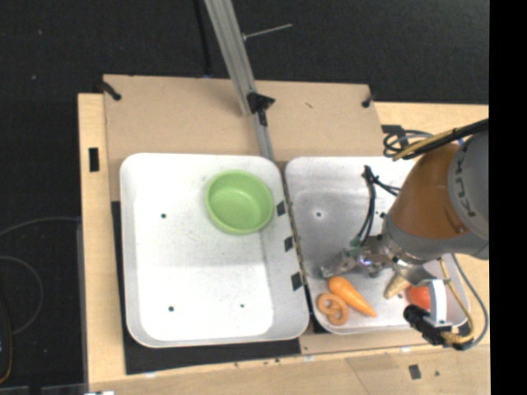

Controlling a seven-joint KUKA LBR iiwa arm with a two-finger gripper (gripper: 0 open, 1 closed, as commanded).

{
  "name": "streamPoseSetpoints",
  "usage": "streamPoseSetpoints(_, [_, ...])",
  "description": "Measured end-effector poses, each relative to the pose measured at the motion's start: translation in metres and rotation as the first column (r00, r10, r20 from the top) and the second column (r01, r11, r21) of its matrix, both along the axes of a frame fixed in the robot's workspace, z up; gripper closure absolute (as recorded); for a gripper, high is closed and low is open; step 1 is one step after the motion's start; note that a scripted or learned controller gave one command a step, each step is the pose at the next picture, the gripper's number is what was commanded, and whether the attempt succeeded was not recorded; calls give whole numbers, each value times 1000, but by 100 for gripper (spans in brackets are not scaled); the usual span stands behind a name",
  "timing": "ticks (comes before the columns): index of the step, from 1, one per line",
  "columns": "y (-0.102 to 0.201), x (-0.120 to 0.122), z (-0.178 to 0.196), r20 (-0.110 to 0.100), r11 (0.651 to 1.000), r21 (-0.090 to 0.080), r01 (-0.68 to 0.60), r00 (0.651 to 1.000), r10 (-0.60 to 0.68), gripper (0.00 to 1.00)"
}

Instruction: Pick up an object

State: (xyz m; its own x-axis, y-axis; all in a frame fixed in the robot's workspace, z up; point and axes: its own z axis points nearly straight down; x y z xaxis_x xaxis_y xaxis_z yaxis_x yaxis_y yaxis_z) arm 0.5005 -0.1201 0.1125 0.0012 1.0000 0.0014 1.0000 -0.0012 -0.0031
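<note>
My gripper (366, 276) hangs low over the near part of the right bin (321, 188), under the grey and orange wrist. Its two fingers stand spread apart, one pointing left and one toward the bin's front, and nothing is held between them. An orange carrot (352, 295) lies on the bin floor just in front of the fingers. A small brown pretzel-shaped piece (332, 308) lies left of the carrot, near the bin's front corner. A red object (420, 295) shows partly beside the wrist on the right. A green bowl (240, 202) sits upright in the left bin (165, 303).
A metal pole (235, 56) slants down from the back to the divide between the bins. Cables (387, 183) hang along the arm over the right bin's far side. The bench's brown board (181, 113) lies behind both bins.
</note>
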Motion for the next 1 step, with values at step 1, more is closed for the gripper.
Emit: streamPoseSetpoints(1, [-1, 0, -12, 3, 1000, -3, 1, 1000, -1, 0])
